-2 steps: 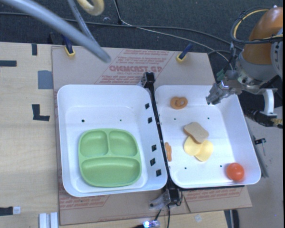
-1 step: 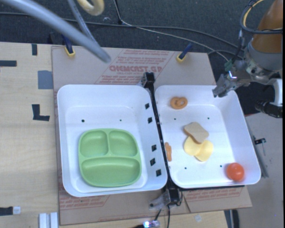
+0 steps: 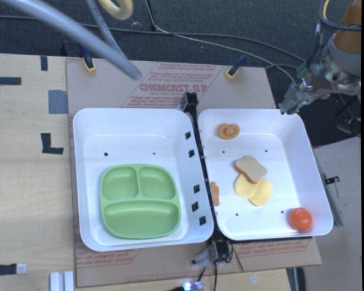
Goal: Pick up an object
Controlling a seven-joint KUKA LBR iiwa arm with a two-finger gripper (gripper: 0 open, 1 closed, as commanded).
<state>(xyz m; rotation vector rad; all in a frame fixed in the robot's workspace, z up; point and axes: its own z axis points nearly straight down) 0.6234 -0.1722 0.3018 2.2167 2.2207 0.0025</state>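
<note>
White bins (image 3: pixel 306 138) lie below-left of my pincer (image 3: pixel 289 106); finger state indeterminate; tomato (image 3: pixel 301 219) well apart.

An orange band tops the arm (image 3: pixel 346 38), a pale grey metallic wrist housing sits below it with thin dark cables looping beside, tapering toward the small dark gripper (image 3: pixel 289 105).

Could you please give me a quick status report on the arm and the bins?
Gripper above right bin's far corner, holding nothing. Tomato, pretzel, bread slice lying in that bin, untouched. Nothing in the way.
</note>
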